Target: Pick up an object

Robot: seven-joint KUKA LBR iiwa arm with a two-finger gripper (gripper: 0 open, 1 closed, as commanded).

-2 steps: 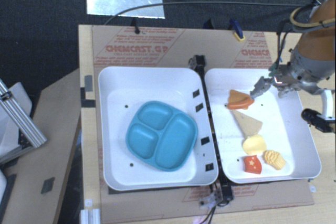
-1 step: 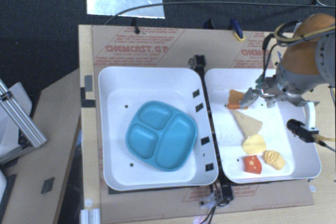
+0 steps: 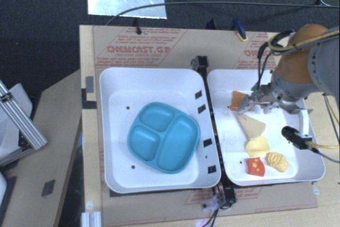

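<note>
Gripper reaching into the right bin; nothing is being lifted yet

Going left to right: the blue divided plate (image 3: 162, 137) is lying in the left bin (image 3: 114, 114), untouched, while in the right bin (image 3: 313, 167) the gripper (image 3: 245, 106) is hovering low just beside the orange wedge (image 3: 237, 98), with the pale wedge (image 3: 251, 126), the yellow piece (image 3: 257, 145), the red piece (image 3: 255, 166) and the ridged pastry (image 3: 277, 161) sitting nearer the front. Whether the jaws are apart or together is too small to tell. The pick looks to be only starting: every item is resting on the bin floor, so grasping and lifting are both left.
</note>
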